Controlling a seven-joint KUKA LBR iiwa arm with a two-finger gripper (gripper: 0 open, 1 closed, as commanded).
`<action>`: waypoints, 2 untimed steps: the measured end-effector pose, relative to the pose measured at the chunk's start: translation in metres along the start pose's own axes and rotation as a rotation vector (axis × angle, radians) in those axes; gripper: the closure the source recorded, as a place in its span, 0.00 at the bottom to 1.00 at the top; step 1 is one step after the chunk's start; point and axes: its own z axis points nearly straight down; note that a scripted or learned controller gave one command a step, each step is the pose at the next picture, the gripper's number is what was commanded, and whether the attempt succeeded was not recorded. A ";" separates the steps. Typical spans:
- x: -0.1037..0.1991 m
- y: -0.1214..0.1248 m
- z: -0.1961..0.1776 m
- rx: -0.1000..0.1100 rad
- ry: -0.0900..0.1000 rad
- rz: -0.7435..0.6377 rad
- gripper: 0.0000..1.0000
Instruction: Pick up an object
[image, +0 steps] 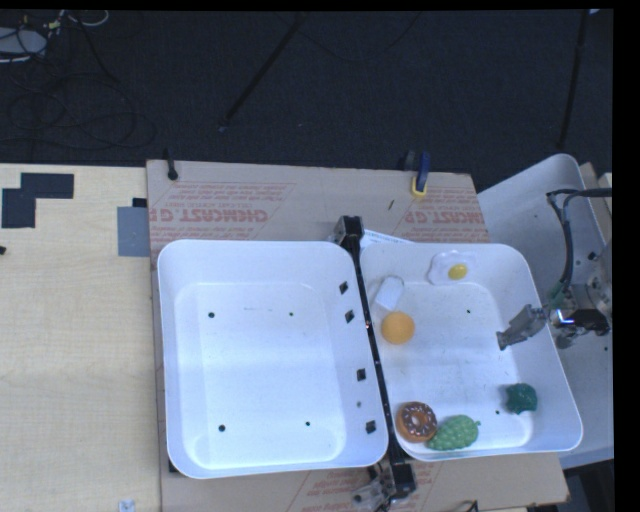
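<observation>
Starting at the near edge of the right bin (545, 300), a chocolate-frosted toy donut (415, 421) lay touching a green bunch of toy grapes (454, 433) on its right. Both sat against the near wall. A dark green lumpy toy (520, 398) rested a little farther back, near the right wall and apart from the grapes.

Mid-bin, an orange ball (397, 328) sat close to the black divider strip (362, 330) that ran between the two bins. Just behind it, a small white cup-like piece (387, 293) lay tilted, near but not clearly touching the ball. At the far wall, a toy fried egg (450, 269) with a yellow yolk rested on the slope of the rim.

The pincer (522, 327) stood over the right side of the right bin, between the green lumpy toy and the fried egg, well apart from the ball. Nothing was seen between its fingers; whether they were spread or closed could not be told at this angle.

The left bin (200, 265) lay beside the right one. Both rested on a cardboard sheet (300, 205) on the pale wooden worktop (70, 350). A blue-and-yellow clamp (421, 174) gripped the cardboard's far edge.
</observation>
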 end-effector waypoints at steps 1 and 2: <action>-0.037 -0.011 0.116 0.008 0.002 0.003 0.00; -0.037 -0.009 0.110 0.000 0.000 0.004 0.00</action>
